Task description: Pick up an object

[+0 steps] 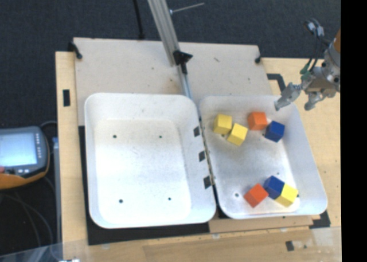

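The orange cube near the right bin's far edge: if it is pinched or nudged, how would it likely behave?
The orange cube looks solid with flat faces, so it probably stays rigid and slides rather than rolls. It seems small, likely light. The blue cube sits close beside it, so a push could bump that one.

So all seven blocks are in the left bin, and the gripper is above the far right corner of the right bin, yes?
Not quite. The camera view shows the seven blocks in the right bin, not the left bin. The gripper does sit above the right bin's far right corner.
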Controlling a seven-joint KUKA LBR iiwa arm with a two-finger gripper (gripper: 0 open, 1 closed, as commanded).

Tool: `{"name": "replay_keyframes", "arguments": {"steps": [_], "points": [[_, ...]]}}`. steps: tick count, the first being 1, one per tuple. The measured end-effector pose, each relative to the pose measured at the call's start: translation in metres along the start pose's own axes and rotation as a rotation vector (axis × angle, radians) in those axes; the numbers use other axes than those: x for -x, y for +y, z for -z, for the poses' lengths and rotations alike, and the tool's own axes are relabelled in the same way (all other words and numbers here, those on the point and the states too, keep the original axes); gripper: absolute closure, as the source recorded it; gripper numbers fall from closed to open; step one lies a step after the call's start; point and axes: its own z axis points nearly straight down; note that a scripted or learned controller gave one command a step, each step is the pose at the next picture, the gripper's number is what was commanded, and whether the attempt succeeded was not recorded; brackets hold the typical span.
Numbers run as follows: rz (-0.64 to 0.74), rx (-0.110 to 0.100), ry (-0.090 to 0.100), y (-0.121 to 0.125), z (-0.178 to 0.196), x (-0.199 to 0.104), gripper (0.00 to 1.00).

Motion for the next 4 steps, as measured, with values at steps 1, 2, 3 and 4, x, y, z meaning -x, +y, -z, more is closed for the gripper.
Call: {"name": "replay_keyframes", "arguments": {"steps": [1, 2, 3, 4], "points": [[-0.002, -0.006, 0.003, 0.033, -0.115, -0.009, 0.0], [-0.007, 0.016, -0.003, 0.053, -0.153, -0.029, 0.0], [-0.004, 0.0, -0.003, 0.018, -0.189, -0.08, 0.0], [-0.009, 0.001, 0.002, -0.075, -0.188, -0.111, 0.0]]}}
